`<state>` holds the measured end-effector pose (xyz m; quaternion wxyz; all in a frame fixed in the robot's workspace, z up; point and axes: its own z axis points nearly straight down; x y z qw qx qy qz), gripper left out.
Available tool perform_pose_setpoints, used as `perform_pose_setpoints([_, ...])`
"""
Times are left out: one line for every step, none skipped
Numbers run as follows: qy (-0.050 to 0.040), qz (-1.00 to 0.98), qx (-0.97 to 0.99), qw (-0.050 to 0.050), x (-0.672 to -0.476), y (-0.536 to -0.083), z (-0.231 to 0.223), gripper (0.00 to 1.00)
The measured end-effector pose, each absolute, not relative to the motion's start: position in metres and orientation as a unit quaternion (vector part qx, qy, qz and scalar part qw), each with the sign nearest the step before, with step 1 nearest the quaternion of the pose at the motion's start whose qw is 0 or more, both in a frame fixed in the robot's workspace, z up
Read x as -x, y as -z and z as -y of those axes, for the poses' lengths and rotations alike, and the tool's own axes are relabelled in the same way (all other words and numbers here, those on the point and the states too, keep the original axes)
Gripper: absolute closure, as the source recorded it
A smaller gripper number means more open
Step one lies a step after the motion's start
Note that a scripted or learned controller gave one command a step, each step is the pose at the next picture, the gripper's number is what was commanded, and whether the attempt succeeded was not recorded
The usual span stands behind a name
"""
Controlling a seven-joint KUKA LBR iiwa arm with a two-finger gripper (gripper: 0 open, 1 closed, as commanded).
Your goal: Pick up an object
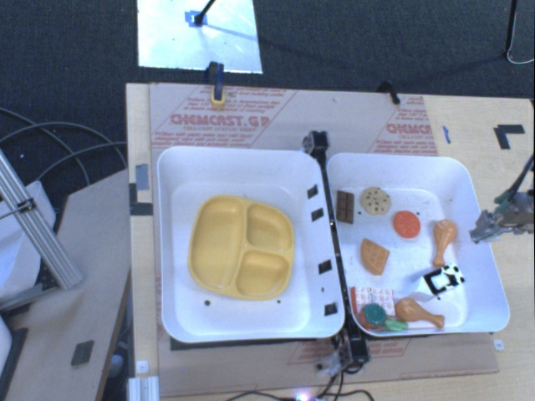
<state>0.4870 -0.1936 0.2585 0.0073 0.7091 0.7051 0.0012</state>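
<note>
The right white bin (465, 174) holds several toy foods: a brown chocolate bar (344, 207), a chip cookie (376, 200), a red round slice (406, 224), an orange wedge (375, 256), two drumsticks (445, 236) (420, 312), a black-and-white piece (444, 279), a red-and-white packet (373, 296) and a teal piece (374, 315). My gripper (487, 226) reaches in from the right edge, above the bin's right rim. It is to the right of the upper drumstick and apart from it. Nothing is seen in the gripper.
The left white bin (171, 224) holds a yellow divided plate (242, 246). A black divider with clips (326, 232) runs between the bins. A metal frame (33, 224) stands at the far left, and a shiny sheet (199, 23) lies behind the bench.
</note>
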Motion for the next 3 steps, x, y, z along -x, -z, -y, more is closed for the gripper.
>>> perform_pose_setpoints([-0.0007,-0.708,-0.706,0.002,-0.487,-0.252,0.187,0.00])
perform_pose_setpoints([0.0008,-0.707,-0.707,-0.001,-0.513,-0.106,0.206,0.00])
perform_pose_setpoints([-0.0023,-0.710,-0.704,0.004,-0.589,-0.116,0.205,0.00])
